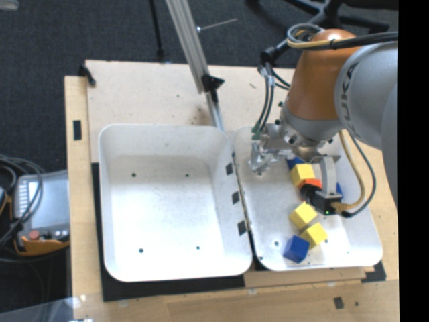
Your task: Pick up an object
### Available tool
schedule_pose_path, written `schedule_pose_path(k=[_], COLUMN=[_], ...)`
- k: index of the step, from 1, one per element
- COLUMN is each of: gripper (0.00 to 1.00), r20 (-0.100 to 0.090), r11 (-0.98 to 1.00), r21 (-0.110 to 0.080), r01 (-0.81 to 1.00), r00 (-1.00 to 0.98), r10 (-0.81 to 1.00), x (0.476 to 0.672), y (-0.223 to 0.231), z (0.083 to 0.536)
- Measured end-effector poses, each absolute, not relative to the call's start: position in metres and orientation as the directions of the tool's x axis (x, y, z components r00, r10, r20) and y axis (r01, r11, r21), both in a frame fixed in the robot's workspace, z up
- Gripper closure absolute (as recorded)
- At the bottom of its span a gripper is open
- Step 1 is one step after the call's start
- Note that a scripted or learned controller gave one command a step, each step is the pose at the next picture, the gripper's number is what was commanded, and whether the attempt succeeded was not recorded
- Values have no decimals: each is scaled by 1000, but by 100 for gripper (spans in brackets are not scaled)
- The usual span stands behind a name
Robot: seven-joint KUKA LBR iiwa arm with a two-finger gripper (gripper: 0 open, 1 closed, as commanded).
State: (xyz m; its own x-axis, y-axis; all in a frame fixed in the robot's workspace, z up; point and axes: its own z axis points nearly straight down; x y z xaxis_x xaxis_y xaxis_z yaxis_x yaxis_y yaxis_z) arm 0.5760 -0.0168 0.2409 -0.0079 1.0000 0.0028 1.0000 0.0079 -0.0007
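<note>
1. The arm (348, 79) reached in from 3 o'clock and hung over the right bin (355, 250), its orange band above the bin's far edge.
2. The gripper (260, 163) sat low in the right bin's 10 o'clock corner, close beside the wall shared with the left bin (167, 200); whether it was clenched or released could not be told, and nothing showed between its tips.
3. A yellow block (302, 174) lay at about 3 o'clock from the gripper, partly under the wrist hardware.
4. Two more yellow blocks (303, 215) (314, 234) and a blue block (295, 248) clustered toward 5 o'clock, near the bin's front rim, the blue one nearest that rim.
5. Bare bin floor lay between the gripper and this cluster, along the shared wall.
6. An aluminium rail (191, 45) slanted down from 12 o'clock toward the bins' far corners.
</note>
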Motion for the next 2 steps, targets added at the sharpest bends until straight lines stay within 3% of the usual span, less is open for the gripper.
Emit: schedule_pose_path(k=[2], gripper=[100], r20=[1], r11=[7], r21=[-2], r01=[1000], r00=[-7], r10=[1000], x=[545], y=[94], z=[230])
